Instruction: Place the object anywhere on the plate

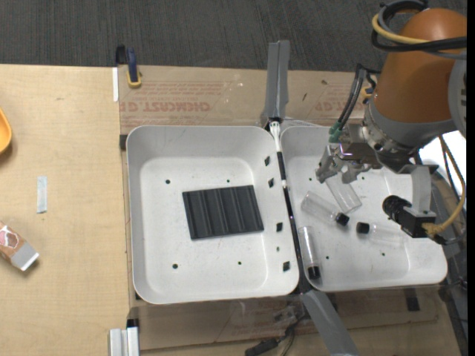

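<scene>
Capped tube (307, 249) along right bin's (404, 267) left wall — gripper (338, 172) over same bin, grip unreadable.

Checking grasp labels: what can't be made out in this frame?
- Camera view: the clear tubes under the hand are see-through against the white right bin, so their count and outlines are unclear.
- Right bin's far right corner: hidden by the arm.
- Orange thing, far left: cut off by the frame edge.

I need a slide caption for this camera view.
Two-finger gripper above right white bin of clear black-capped tubes; dark grey ribbed plate in left bin.
</scene>
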